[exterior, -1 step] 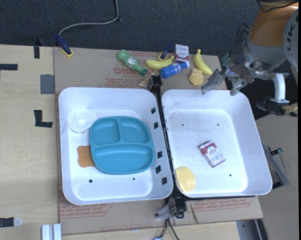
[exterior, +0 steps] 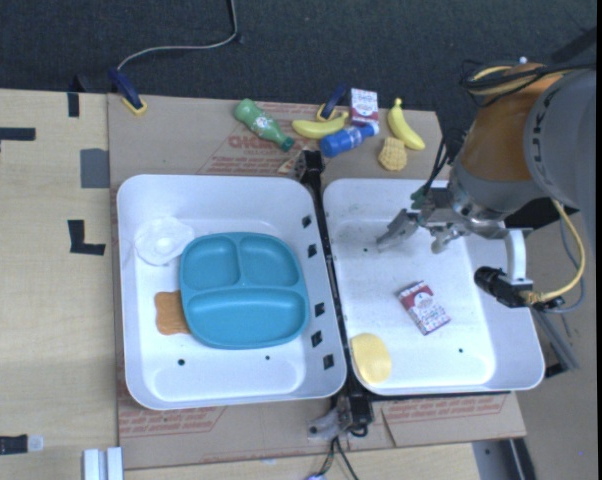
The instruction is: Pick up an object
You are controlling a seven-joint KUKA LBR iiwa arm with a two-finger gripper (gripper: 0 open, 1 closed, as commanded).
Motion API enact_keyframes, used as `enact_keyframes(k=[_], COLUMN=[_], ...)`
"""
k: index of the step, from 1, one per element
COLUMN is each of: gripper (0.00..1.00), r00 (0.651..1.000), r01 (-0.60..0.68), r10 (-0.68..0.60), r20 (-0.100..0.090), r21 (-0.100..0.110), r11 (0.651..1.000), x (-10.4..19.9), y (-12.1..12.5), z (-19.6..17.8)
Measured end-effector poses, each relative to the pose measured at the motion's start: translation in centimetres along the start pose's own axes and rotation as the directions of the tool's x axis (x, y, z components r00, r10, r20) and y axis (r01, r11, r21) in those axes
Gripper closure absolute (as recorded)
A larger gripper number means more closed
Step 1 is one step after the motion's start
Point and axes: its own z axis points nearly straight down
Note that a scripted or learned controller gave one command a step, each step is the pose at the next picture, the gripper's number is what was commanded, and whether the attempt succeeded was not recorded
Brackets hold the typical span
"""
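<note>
My gripper hovers over the upper middle of the right bin, with the arm coming in from the right. Its two fingers are spread apart and nothing lies between them, so it is open. A small red and white carton lies flat on the bin floor just below the gripper, apart from it. A yellow lemon-shaped object rests in the bin's front left corner.
The left bin holds a blue divided plate, a clear cup and an orange slice. Behind the bins lie a green bottle, two bananas, a blue bottle and a small box.
</note>
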Motion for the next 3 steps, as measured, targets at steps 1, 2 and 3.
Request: enact_keyframes(k=[1,2,3], gripper=[0.00,1.00,1.00], r00=[1.000,1.000,1.000], r01=[-0.001,-0.001,0.002], r10=[0.001,0.001,-0.002], r20=[0.001,0.004,0.001], r21=[-0.005,-0.009,-0.005], r11=[1.000,1.000,1.000], x=[-2.8,-2.9,4.1], y=[-5.2,-5.1,-2.5], z=[7.5,6.5,-2.3])
